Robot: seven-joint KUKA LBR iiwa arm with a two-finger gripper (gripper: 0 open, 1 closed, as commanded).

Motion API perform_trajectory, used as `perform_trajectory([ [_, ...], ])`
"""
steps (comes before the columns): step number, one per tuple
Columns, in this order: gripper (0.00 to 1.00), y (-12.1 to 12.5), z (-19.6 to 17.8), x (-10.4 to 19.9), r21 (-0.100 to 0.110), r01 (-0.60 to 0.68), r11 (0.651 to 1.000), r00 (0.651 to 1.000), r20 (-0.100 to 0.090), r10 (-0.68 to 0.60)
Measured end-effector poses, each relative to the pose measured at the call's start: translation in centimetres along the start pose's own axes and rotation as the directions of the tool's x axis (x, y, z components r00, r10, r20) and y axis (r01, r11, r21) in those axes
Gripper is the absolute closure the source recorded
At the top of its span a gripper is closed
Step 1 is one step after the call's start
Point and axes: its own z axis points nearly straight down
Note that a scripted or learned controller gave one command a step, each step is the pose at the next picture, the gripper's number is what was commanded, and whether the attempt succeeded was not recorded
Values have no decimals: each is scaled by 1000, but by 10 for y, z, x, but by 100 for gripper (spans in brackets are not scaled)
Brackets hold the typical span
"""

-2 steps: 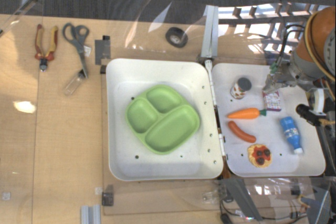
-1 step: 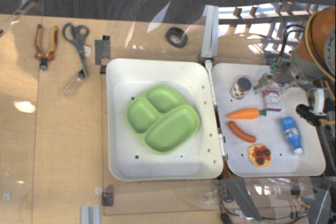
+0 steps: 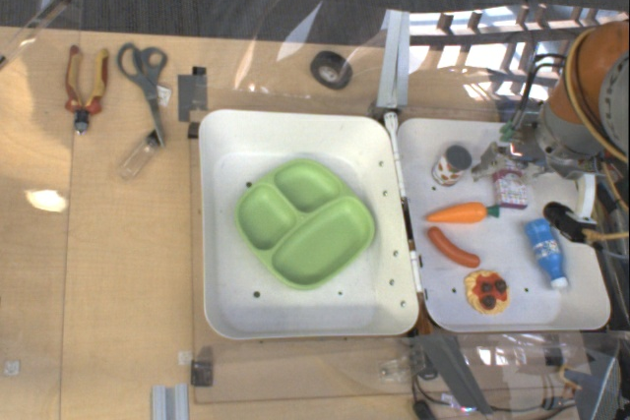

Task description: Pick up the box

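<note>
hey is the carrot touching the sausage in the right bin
Apart. The camera view shows a strip of white bin floor between the carrot and the sausage lying below it.

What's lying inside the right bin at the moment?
The right bin holds a can, small box, carrot, sausage, blue bottle and mini pizza. The arm covers its far right corner.

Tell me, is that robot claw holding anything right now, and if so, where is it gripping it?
It cannot be told. The gripper sits right at the top end of the small box in the right bin, but the view doesn't settle whether the box is between its fingers.
</note>
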Motion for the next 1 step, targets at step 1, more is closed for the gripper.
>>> perform_trajectory([
  [1, 0, -6, 0, 0, -2, -88, 996, 996, -1, 88],
])
